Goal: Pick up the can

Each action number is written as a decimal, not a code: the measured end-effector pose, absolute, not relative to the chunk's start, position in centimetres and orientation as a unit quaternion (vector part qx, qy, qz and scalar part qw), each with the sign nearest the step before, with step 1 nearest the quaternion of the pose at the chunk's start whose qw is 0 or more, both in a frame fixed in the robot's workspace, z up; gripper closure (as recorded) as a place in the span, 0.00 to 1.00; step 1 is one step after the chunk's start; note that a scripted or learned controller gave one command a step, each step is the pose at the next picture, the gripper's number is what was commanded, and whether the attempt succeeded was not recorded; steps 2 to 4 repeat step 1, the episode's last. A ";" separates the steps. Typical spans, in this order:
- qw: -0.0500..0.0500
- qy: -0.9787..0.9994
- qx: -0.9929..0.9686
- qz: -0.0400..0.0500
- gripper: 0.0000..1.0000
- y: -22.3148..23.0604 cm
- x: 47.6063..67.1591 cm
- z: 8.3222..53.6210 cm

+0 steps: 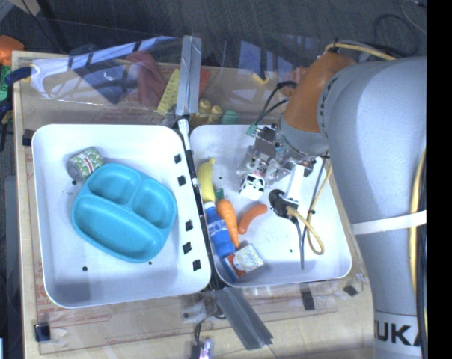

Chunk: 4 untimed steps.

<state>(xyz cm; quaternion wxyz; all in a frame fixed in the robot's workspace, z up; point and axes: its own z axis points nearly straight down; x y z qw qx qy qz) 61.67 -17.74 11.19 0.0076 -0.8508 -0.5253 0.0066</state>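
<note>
Left bin (54, 275), can (84, 161) lying on its side

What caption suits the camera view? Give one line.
Gripper low in right bin; can beside blue tray, left bin.

Bright, even overhead light; white bins (54, 275) glare slightly.

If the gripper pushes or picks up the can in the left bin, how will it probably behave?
The can lies on its side against the blue tray, so a push would probably roll it along the bin floor. Its round wall may slip between two fingers. It looks small, so likely light. The gripper is over the right bin, away from it.
</note>
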 end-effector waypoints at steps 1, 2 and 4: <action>0.010 -0.527 -0.849 0.009 1.00 -17.7 61.6 11.9; 0.010 -0.527 -0.849 0.009 1.00 -17.7 61.6 11.9; 0.010 -0.527 -0.849 0.009 1.00 -17.7 61.6 11.9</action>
